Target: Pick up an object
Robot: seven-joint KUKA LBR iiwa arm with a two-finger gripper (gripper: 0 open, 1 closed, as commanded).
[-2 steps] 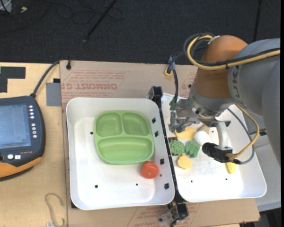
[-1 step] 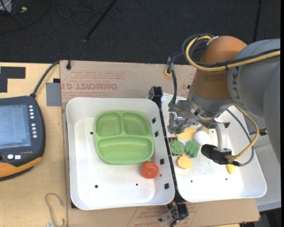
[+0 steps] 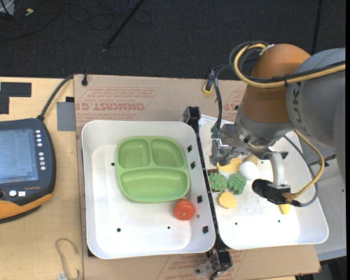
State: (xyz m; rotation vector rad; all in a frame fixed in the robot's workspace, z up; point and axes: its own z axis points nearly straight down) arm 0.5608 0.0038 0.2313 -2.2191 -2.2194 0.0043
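Hovering low over the right bin [image 3: 303,238] near its left edge, the gripper [image 3: 223,154] is seen above clustered toy foods [image 3: 232,182], nothing visibly lifted, its grip state impossible to tell, the pick judged still undone.

Two white bins [image 3: 105,156]: the left one holds a light green divided plate [image 3: 153,169] and a red ball [image 3: 185,209]; the right holds dark green pieces [image 3: 227,182], a white egg [image 3: 249,170] and yellow bits [image 3: 227,200]. Orange band [image 3: 277,77] on the grey arm [image 3: 324,95].

divided plate [image 3: 153,169] in left bin [image 3: 99,214]
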